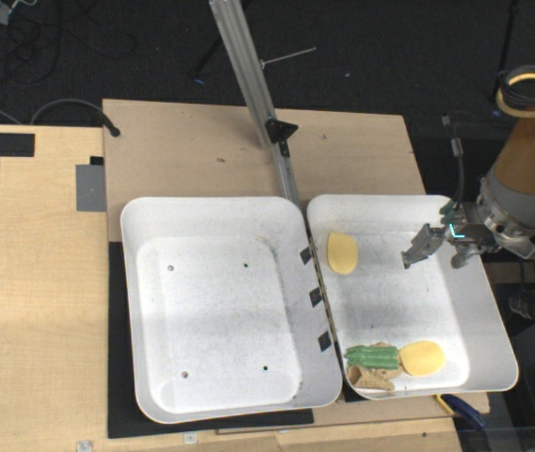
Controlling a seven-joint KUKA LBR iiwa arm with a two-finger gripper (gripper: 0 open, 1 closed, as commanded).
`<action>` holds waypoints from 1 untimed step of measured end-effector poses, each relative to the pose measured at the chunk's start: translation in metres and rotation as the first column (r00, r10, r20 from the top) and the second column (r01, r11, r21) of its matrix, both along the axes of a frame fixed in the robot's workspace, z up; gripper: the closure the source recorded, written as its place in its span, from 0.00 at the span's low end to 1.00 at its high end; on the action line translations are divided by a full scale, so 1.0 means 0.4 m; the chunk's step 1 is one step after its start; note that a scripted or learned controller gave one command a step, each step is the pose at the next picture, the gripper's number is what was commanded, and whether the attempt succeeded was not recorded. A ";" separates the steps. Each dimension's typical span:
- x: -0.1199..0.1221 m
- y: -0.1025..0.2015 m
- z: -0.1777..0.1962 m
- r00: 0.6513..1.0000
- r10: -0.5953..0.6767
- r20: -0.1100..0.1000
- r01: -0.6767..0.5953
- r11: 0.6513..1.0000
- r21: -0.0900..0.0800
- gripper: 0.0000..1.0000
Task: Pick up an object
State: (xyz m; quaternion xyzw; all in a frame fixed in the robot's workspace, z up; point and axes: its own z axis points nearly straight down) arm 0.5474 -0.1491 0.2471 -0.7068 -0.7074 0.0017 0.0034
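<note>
No legible text or labels.

A robot lab or test workshop: a plywood bench (202,149) carries two white bins (220,309) side by side, a bare aluminium rail (249,73) slants up behind them, and loose cables (60,26) trail over the dark floor.

Two shallow white plastic bins (216,243), smooth and matt with faint speckling, rest on a pale, matt wooden table (362,149); a ribbed, shiny metal rail (246,69) crosses the table's far edge.
</note>
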 end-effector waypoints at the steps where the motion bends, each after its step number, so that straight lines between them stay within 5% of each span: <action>1: 0.001 -0.002 0.005 1.000 -0.002 0.004 0.002 1.000 -0.001 0.00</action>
